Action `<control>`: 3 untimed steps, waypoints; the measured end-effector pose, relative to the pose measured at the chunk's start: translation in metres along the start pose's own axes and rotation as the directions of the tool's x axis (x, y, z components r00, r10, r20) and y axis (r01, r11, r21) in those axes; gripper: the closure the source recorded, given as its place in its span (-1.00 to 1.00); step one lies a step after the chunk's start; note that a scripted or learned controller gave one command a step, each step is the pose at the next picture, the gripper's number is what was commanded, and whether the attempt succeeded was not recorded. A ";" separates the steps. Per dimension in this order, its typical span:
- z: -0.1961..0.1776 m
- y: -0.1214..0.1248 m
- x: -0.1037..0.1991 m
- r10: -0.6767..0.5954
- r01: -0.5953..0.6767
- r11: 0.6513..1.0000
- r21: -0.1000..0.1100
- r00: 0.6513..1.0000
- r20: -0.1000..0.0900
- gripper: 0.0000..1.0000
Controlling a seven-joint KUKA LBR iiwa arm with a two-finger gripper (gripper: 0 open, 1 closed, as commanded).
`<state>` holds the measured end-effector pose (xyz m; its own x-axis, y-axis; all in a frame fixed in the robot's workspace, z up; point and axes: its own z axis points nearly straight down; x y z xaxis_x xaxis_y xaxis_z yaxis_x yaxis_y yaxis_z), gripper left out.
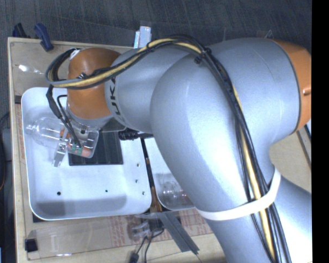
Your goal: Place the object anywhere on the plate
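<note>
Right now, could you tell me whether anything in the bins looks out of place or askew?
A clear plastic bottle lies on its side in the left bin, beside the gripper. Nothing looks spilled or damaged.

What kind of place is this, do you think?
Probably a robotics lab: a large grey arm reaches over white bins on a wooden bench, with bundled cables along the arm.

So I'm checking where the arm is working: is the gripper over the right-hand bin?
No, the gripper hangs over the left bin, beside a clear object near that bin's left wall.
</note>
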<state>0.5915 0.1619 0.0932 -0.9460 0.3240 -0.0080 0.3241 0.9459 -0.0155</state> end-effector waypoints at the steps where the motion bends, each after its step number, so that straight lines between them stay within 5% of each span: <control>1: 0.000 -0.018 -0.047 -0.225 0.225 0.974 -0.017 0.974 -0.002 -1.00; 2: 0.000 0.012 -0.035 -0.050 0.050 0.999 0.001 0.999 -0.002 -1.00; 3: -0.013 -0.042 -0.058 -0.151 0.151 0.988 -0.015 0.989 -0.008 -1.00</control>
